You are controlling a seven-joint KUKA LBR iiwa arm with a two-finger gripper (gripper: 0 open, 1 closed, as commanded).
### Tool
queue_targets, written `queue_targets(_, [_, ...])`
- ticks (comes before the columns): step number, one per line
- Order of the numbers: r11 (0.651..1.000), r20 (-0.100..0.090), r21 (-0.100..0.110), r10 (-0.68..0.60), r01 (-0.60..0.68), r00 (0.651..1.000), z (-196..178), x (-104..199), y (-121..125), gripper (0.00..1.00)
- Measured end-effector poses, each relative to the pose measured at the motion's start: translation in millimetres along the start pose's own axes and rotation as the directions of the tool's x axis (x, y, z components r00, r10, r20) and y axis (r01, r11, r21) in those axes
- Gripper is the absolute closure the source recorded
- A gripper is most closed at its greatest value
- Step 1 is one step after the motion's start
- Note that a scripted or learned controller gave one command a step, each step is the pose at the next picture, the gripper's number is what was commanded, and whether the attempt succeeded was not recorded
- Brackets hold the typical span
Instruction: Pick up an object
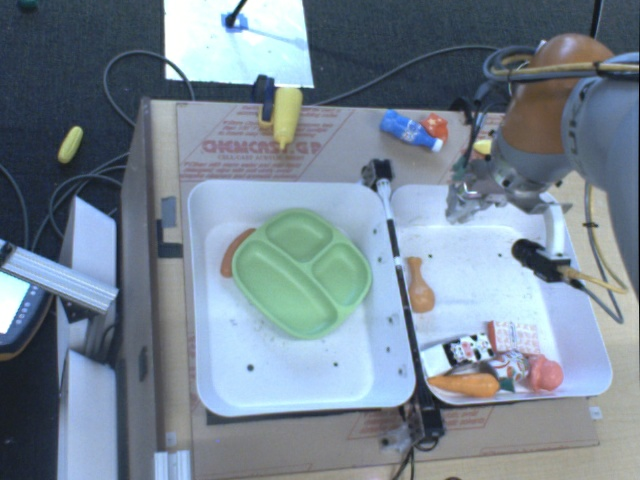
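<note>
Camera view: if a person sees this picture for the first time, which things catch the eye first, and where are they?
The green divided plate stands out most, lying in the left white bin. Next comes the grey arm with its orange band, reaching in from the right, its gripper over the far edge of the right bin. Small toys, including an orange carrot, cluster at that bin's near edge.
</note>
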State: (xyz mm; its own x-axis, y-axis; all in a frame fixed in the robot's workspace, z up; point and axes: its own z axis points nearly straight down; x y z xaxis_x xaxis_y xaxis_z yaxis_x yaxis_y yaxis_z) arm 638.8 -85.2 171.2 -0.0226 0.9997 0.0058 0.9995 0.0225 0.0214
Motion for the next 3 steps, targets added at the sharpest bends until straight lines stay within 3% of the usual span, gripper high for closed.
queue_targets(3, [1.000,-0.003,-0.009,-0.010,0.010,1.000,-33,2,3,1.00])
